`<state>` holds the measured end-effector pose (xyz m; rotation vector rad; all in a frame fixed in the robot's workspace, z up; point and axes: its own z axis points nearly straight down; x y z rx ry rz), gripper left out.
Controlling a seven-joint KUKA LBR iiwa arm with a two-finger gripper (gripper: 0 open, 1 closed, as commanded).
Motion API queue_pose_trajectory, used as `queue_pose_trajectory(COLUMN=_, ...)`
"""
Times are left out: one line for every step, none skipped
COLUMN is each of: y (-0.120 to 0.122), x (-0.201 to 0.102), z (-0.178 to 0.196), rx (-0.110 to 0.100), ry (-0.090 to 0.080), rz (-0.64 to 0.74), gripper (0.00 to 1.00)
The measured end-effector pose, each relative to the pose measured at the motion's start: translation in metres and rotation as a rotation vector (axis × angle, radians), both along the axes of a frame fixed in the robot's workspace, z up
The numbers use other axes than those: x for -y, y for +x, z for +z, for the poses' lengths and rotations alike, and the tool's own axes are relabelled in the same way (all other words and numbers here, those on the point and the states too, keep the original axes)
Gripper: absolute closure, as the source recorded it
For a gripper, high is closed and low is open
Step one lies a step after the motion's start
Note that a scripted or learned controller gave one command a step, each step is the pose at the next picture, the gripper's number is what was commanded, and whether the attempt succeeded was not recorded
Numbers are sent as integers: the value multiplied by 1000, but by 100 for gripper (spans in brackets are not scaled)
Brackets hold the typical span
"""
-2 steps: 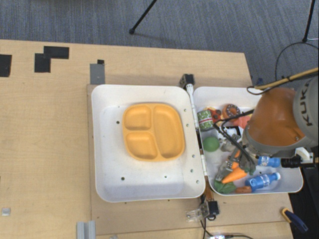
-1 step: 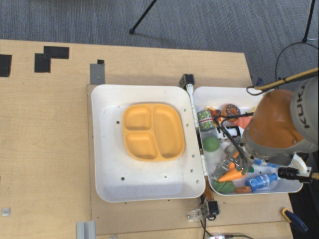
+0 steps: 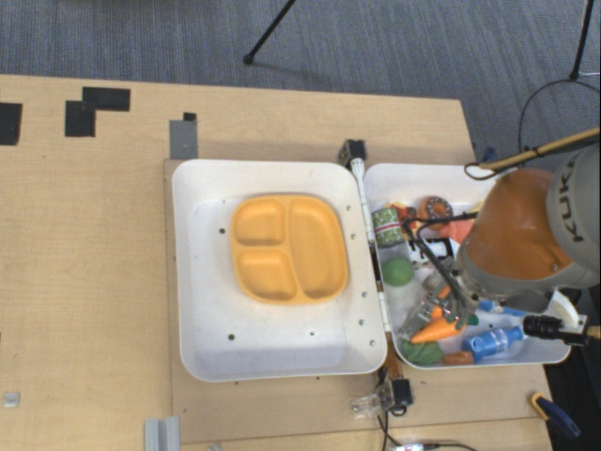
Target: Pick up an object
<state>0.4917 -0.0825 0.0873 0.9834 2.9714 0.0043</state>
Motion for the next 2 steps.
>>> queue_pose_trajectory(y=0, x=0, z=0, rx=0, ry=0, rz=0, gripper=0)
queue_pose_trajectory(y=0, x=0, z=0, rx=0, ry=0, rz=0, gripper=0)
